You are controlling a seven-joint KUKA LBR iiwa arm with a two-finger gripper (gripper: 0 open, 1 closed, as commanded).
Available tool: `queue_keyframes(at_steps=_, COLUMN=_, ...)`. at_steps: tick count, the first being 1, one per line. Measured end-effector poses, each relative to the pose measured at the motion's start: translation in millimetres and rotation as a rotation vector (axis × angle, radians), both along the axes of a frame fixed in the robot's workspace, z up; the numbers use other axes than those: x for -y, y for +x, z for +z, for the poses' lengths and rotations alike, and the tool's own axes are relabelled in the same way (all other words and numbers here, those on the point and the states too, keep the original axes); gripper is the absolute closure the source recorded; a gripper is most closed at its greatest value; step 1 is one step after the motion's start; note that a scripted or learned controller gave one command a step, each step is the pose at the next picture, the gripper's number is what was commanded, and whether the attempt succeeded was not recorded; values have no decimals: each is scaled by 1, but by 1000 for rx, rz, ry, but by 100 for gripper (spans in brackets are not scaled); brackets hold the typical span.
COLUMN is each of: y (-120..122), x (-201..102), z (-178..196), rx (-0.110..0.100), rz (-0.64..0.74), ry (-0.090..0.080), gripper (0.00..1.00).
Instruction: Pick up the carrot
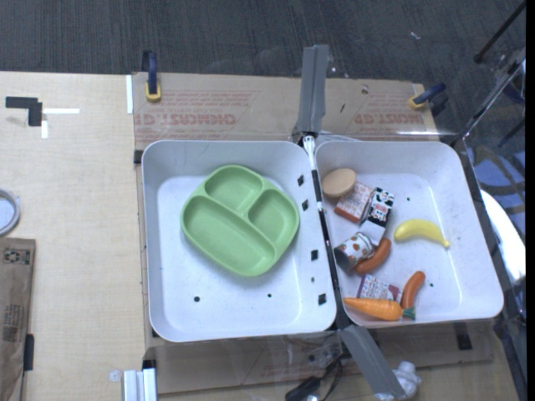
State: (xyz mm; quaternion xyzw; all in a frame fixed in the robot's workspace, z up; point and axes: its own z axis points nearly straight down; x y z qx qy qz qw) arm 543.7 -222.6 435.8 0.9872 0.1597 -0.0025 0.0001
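Observation:
The carrot (pixel 376 309) is orange with a small green stub at its right end. It lies flat along the front wall of the right bin (pixel 468 190), near that bin's front left corner. A small printed packet (pixel 374 288) sits just behind it and touches or nearly touches it. A short orange-red sausage-like piece (pixel 412 289) stands at a slant just right of the carrot's green end.
The right bin also holds a yellow banana (pixel 422 232), a reddish sausage (pixel 374 257), a small brown-and-white cup (pixel 354 247), two small boxes (pixel 368 205) and a round tan disc (pixel 338 182). A green divided plate (pixel 241 219) lies in the left bin (pixel 167 307).

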Motion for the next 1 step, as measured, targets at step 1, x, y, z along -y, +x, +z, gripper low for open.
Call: queue_keyframes(at_steps=1, y=12, x=-17, z=-107, rx=-1, rz=-116, ry=0, gripper=100)
